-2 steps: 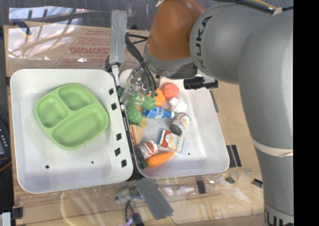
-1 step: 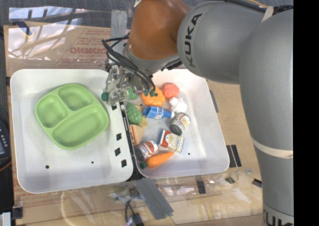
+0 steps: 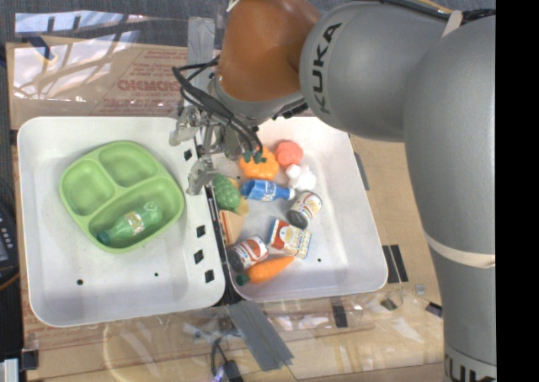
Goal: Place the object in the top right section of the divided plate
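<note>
The gripper (image 3: 205,153) hangs over the wall between the two bins; I cannot tell how it is set. The green divided plate (image 3: 84,183) sits in the left bin (image 3: 50,288), a green bottle (image 3: 135,223) lying in its near section. Toy food crowds the right bin (image 3: 354,237)

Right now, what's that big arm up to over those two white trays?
The grey arm's gripper hangs over the divider between two white bins. The left bin holds a green divided plate with a small green bottle lying in its large bottom section; the two top sections look bare. The right bin holds a pile of toy groceries, among them a carrot, a blue bottle and a small can. Nothing visible sits in the gripper.
</note>
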### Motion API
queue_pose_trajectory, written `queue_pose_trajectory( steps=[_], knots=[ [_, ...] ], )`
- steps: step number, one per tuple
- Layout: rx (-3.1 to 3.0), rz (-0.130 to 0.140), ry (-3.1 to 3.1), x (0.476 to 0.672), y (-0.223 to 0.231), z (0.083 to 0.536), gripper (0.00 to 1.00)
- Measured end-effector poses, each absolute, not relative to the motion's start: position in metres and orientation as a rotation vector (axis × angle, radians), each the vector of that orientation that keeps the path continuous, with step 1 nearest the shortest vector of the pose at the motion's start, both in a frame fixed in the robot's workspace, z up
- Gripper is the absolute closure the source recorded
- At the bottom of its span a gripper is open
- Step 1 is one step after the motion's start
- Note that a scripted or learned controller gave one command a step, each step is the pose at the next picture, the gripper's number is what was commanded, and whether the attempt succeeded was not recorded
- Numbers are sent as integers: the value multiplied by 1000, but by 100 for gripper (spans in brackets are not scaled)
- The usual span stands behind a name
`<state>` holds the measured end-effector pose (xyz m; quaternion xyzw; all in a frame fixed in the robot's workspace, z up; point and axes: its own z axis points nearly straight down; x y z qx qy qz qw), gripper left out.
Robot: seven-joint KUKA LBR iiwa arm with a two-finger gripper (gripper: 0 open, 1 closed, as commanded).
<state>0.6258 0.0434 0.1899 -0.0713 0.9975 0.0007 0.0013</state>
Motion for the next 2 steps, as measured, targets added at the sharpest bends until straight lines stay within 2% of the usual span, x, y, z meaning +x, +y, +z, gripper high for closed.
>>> queue_pose_trajectory(
  steps=[1,2],
  knots=[
    [-758,2,3043,606,72,298,0],
    [-1274,4,2867,602,41,300,0]
  ],
)
